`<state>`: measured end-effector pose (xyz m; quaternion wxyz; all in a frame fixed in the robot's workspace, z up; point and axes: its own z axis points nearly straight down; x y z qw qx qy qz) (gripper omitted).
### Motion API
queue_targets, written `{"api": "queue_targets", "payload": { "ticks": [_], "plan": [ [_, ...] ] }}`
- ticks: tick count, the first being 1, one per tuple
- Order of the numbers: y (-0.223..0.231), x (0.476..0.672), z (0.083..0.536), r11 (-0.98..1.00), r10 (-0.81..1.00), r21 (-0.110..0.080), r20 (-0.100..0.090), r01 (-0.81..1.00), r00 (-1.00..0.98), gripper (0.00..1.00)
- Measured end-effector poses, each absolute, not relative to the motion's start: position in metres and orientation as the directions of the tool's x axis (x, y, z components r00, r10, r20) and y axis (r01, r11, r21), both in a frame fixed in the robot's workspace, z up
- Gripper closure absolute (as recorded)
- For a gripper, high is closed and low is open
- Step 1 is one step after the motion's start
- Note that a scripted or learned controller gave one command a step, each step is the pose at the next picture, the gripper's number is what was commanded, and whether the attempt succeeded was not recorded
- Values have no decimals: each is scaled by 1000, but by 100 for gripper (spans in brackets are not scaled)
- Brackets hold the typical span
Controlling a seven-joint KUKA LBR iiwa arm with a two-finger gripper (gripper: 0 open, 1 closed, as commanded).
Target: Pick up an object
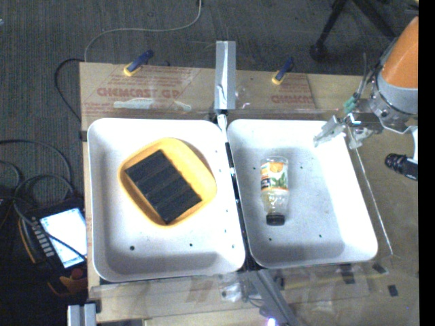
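Note:
A small clear bottle (274,185) with an orange and green label and a dark cap lies on its side in the right bin (326,209), cap toward the near edge. A yellow dish (168,180) holding a black ribbed block (164,186) rests in the left bin (109,216). My gripper (338,129) hangs over the right bin's far right corner, well up and to the right of the bottle. Its fingers are spread apart with nothing between them.
A metal bar (225,80) rises between the bins at the back. Two blue and yellow clamps (138,62) (283,70) hold the cardboard behind the bins. The arm's orange band (408,49) sits at the far right. A tablet (64,233) lies on the floor at left.

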<state>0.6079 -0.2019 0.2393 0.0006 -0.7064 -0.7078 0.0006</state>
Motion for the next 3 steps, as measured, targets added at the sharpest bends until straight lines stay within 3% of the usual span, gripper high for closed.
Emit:
{"api": "queue_targets", "payload": {
  "ticks": [1, 2, 3],
  "plan": [
    [-145, 618, 122, 96, 995, -3, 1, 995, -96, 0],
    [-114, 595, 92, 163, 987, 14, -10, 987, -162, 0],
    [-106, 559, 92, 185, 983, 17, -8, 983, -185, 0]
  ]
}}
